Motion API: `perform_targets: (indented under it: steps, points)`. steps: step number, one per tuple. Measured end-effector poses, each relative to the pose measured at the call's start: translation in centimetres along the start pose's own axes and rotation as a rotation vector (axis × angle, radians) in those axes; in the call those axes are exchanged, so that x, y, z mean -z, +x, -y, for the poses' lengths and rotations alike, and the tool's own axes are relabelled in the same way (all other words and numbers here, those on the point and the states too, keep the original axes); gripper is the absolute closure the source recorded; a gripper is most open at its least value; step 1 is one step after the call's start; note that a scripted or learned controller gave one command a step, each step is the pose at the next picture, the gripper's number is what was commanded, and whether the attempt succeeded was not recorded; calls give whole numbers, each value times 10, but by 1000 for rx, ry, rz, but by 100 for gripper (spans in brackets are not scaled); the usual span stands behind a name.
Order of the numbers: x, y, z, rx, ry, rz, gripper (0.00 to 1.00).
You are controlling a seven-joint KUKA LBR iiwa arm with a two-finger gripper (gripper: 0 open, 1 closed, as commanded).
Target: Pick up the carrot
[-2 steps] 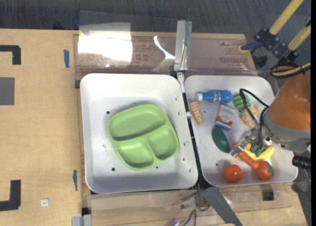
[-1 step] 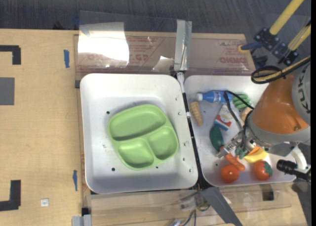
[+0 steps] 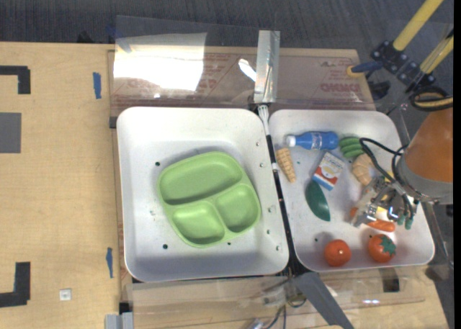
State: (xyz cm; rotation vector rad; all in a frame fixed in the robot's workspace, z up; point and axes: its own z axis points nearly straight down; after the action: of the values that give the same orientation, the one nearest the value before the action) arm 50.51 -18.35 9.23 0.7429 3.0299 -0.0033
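Because the small orange carrot [image 3: 379, 226] lies in the right white bin [image 3: 421, 252] directly beneath the metal two-finger gripper [image 3: 380, 209], hemmed by two red tomatoes [image 3: 336, 251], a grab could slip or catch a tomato, and whether anything is gripped I cannot tell.

You have a crowded right bin [image 3: 416, 252]: two tomatoes [image 3: 337, 252] along the near wall, a blue bottle [image 3: 312, 140] by the far wall, a dark green vegetable [image 3: 318, 201] mid-floor. The left bin's [image 3: 137, 176] margins around the green tray [image 3: 209, 196] lie open.
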Motion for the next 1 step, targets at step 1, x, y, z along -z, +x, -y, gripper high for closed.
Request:
perform_targets:
  steps: [1]
  points:
    - [-2, -71, -63, 78, -3, -3, 100]
